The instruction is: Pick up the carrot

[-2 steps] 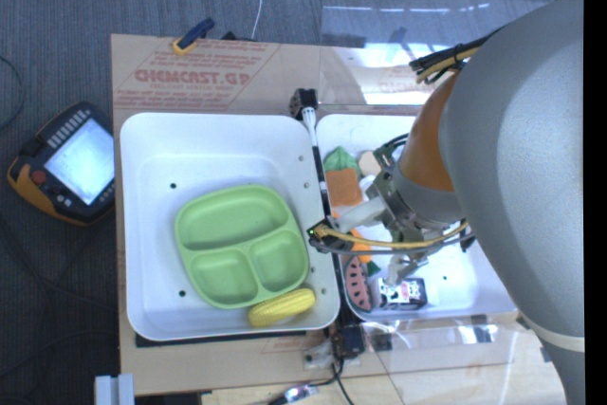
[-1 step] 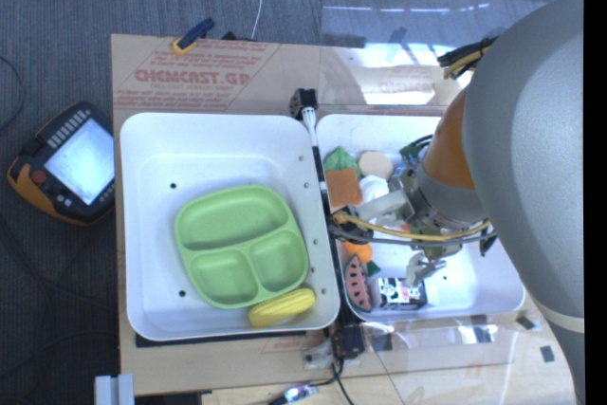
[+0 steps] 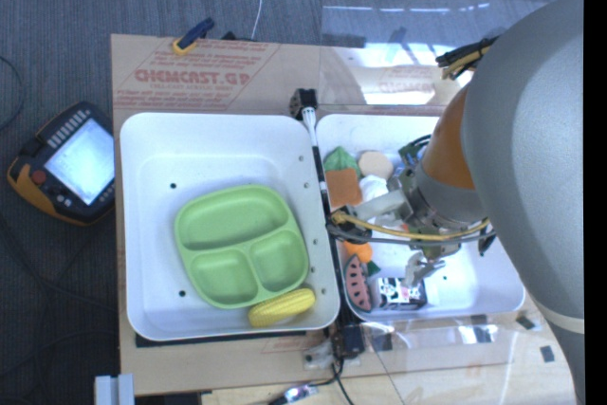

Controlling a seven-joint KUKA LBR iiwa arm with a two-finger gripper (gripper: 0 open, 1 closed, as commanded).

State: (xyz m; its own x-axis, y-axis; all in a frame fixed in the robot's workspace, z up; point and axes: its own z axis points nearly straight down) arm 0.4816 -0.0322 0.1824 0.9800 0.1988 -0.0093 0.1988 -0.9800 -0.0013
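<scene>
Although the wrist hides much of it, the scene reads outward as follows.

Gripper: the two-finger gripper hangs low over the right shallow white plastic bin; whether it is released or clenched I cannot tell, and nothing is seen caught in it.

Carrot: the small orange plastic carrot lies just left of the gripper, near the bin's left wall, partly covered by the yellow cable loop running from the wrist.

Neighbours: a red watermelon slice toy sits just below the carrot; a brown block, a green piece and a pale round toy lie above it.

Left bin: the other white bin holds a green three-compartment plate with a yellow corn cob toy at its lower edge.

Handling: likely light, rigid and smooth, so apt to slip or roll.

Hold: best across the thicker middle, fingers astride its short axis, clear of the watermelon and wall.
</scene>
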